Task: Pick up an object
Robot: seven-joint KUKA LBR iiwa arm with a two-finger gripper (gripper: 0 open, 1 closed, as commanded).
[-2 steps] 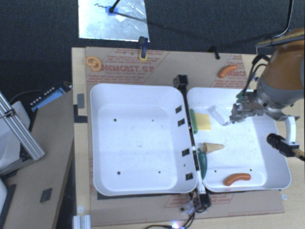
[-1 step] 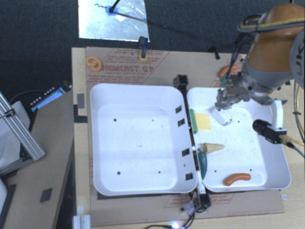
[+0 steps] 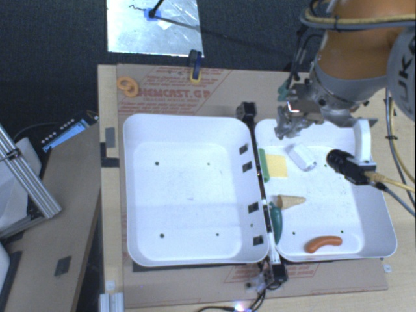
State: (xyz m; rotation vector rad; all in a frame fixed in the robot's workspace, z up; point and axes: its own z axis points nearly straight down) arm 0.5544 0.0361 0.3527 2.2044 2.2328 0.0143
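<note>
The right bin (image 3: 380, 220) is being taken as the landmark, and the gripper (image 3: 288, 127) is being held over its far left corner, with nothing seen between its fingers; whether it is released or clenched cannot be told from this slant. Just below the gripper, on the bin floor, a small white cylinder (image 3: 301, 157) is lying apart from the rest, and it is being judged the nearest candidate (light, stiff and smooth, so likely to roll or slip unless taken across its short width). Beside it, toward the bin's left wall, a yellow square piece (image 3: 277, 166) is lying flat, and it is being judged awkward, since only thin edges are offered. Further toward the near side, a cone-shaped toy (image 3: 290, 202) is resting, best taken at its wider end, with a green piece (image 3: 277, 223) against the left wall. Near the front rim an orange sausage-shaped toy (image 3: 323, 244) is lying, probably soft and easily pinched at its middle
</note>
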